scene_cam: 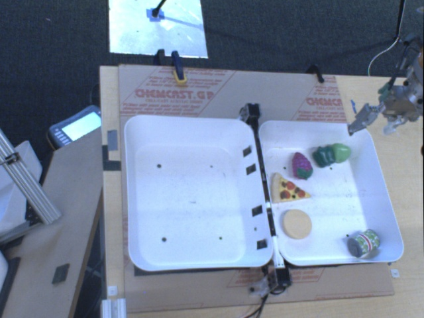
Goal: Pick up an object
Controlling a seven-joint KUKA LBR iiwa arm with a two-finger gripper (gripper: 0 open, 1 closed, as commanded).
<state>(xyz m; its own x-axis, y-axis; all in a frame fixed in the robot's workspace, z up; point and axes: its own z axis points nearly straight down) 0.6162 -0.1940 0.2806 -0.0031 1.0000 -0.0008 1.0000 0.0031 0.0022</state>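
hand (373, 119): near the right bin's (381, 177) far right corner, above its rim; grip state cannot tell.
objects: green pepper (332, 154) closest to that corner, purple toy (302, 165) beside it, pizza slice (289, 189), round biscuit (297, 223), small can (364, 243) at the near corner.
risk: descent could clip the rim.
unclear: arm cut off.

We look down on a robotics lab bench (218, 88): two white bins (192, 191) clamped onto a cardboard sheet, loose cables (397, 25), dark carpet (53, 38), and an aluminium rail (26, 184).
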